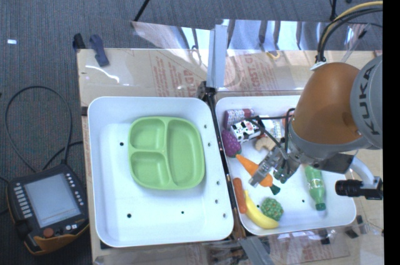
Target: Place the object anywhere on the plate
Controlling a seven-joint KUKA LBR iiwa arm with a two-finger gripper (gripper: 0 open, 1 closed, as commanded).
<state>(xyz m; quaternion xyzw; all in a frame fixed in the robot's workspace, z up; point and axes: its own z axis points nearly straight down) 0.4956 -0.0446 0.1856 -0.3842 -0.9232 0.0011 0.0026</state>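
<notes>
gripper (270,174): grip unclear | over carrot (252,167) | banana (259,215), bottle (315,186) near | plate (167,152) clear

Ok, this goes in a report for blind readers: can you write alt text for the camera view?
A grey and orange robot arm reaches from the right, its gripper low over toy food in the right bin: carrot, banana, green bottle. A green divided plate sits in the left bin.

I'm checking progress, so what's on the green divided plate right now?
Nothing lies on the green three-compartment plastic plate; all three compartments show bare and nothing covers them. The plate sits inside the left shallow white bin.
</notes>
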